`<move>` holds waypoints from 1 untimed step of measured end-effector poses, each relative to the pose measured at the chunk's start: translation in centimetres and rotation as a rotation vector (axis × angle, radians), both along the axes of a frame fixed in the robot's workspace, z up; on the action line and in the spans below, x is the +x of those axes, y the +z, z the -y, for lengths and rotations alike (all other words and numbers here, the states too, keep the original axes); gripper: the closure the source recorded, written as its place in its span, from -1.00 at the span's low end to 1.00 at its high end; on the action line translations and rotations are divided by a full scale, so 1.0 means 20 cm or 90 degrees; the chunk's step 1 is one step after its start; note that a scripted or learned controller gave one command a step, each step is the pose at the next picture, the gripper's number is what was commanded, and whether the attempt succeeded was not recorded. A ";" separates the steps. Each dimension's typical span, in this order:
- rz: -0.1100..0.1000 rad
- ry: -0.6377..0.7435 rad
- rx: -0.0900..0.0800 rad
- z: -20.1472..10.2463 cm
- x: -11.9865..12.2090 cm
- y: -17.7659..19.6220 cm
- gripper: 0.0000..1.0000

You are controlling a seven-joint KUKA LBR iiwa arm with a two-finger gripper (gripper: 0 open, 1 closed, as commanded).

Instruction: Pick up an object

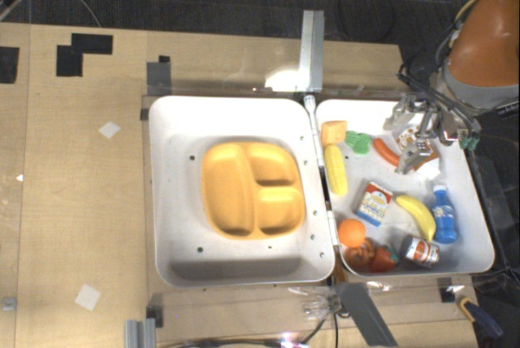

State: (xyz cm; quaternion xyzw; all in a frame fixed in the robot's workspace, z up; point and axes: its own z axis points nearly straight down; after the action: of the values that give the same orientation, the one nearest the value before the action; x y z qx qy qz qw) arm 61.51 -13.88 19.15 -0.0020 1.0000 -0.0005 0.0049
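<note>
My gripper hangs over the back right part of the right bin, under the arm's orange band. Just left of it lies a red-orange sausage-like piece, and a green piece lies further left. Along the bin's left wall are an orange block and a yellow corn cob. Nearer the front lie a small carton, a banana, a blue bottle, an orange, a dark red fruit and a can. Nothing is seen held.
The left bin holds a yellow divided tray. A metal post stands behind the wall between the two bins. Cables hang by the wrist at the right bin's back right corner.
</note>
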 end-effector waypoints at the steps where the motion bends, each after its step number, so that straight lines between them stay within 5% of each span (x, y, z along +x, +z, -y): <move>1: 0.006 -0.069 -0.001 0.10 -0.23 0.50 -1.00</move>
State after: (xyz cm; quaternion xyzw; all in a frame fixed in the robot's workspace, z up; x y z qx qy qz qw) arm 56.98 -15.80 29.15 0.0524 0.9986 -0.0018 0.0097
